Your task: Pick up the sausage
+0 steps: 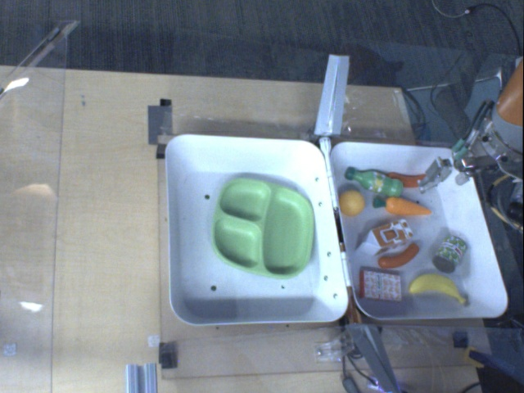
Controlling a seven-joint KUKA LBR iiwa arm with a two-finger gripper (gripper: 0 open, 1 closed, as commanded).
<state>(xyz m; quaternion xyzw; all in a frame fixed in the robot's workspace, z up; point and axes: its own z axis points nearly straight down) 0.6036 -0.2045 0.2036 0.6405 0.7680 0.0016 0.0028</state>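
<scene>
Sausage (399,256) lies in the right bin (490,297), near its middle, tilted, untouched. I log its neighbours: small house-shaped carton (392,234) touching it at 12 o'clock, red patterned box (381,285) at 7 o'clock, banana (437,286) at 4 o'clock, small can (449,252) at 3 o'clock. Farther up sit a carrot (407,207), a yellow lemon (351,202) and a green bottle (373,180). Left bin (188,219) holds a green divided tray (264,226). Gripper (443,173) hovers at the bin's 1 o'clock corner, well apart from the sausage, holding nothing; I cannot tell how wide it stands.
</scene>
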